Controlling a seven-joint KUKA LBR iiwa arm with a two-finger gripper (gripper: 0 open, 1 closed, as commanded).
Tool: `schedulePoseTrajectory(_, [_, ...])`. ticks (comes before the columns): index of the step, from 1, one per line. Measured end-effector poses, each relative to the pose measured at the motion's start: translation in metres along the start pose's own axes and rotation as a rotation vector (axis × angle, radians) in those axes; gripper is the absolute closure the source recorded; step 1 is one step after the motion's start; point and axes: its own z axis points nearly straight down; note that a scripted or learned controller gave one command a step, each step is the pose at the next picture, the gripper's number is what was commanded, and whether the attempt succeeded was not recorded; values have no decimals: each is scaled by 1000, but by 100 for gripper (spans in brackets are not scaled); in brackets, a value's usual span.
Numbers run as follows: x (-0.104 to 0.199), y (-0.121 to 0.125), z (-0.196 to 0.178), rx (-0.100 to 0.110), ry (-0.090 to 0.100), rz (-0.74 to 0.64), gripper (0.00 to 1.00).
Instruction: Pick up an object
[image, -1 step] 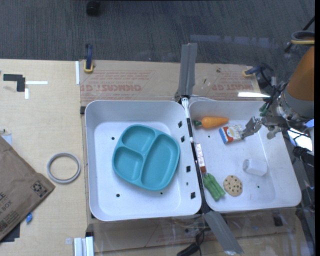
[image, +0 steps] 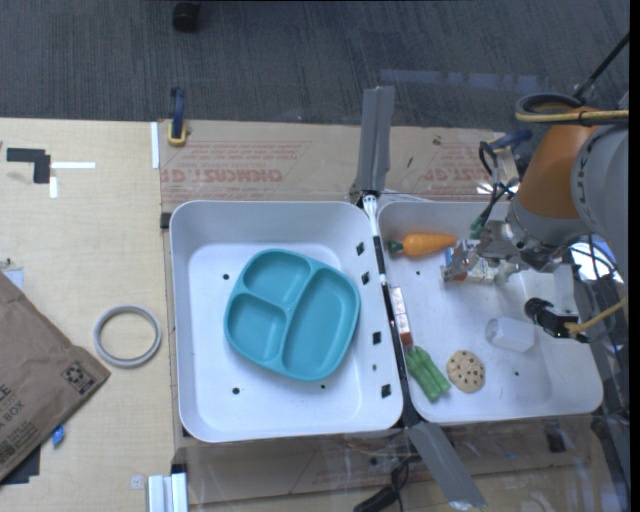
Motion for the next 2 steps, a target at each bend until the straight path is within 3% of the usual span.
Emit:
schedulePoseTrajectory(1, [-1, -1, -5, 8, 0, -1, 100])
schedulePoseTrajectory(2, [96, 35, -99, 1, -1, -21, 100])
